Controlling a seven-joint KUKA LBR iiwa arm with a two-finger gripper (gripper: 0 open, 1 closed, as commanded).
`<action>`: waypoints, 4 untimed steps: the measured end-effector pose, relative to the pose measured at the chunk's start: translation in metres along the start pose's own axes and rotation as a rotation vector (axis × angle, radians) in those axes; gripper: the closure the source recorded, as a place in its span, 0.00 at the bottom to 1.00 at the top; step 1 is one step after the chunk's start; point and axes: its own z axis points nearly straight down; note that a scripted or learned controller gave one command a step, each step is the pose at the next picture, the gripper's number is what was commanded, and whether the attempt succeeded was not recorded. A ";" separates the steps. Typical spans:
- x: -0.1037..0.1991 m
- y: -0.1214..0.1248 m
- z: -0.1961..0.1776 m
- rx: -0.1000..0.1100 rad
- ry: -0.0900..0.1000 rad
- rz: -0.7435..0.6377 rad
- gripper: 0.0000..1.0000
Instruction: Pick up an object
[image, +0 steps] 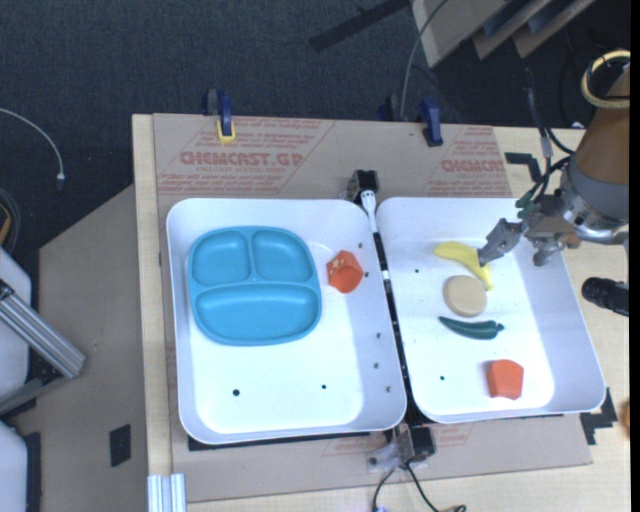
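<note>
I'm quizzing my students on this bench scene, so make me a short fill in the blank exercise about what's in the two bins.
1. The blue divided plate lies in the ____ bin.
2. The yellow banana lies in the ____ bin.
3. The tan round disc lies between the banana and the dark ____ pepper.
4. The pincer hovers nearest the ____.

Missing words: left; right; green; banana

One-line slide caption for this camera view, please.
Gripper open over right bin beside banana; blue plate sits in left bin.

Grey arm with an orange band above the wrist, ending in a two-fingered grey metal claw.
</note>
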 end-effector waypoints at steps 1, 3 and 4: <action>0.000 0.003 -0.008 -0.014 -0.002 -0.003 0.00; -0.009 0.003 0.095 -0.008 -0.001 -0.002 0.00; -0.009 0.005 0.126 -0.015 0.001 -0.003 0.00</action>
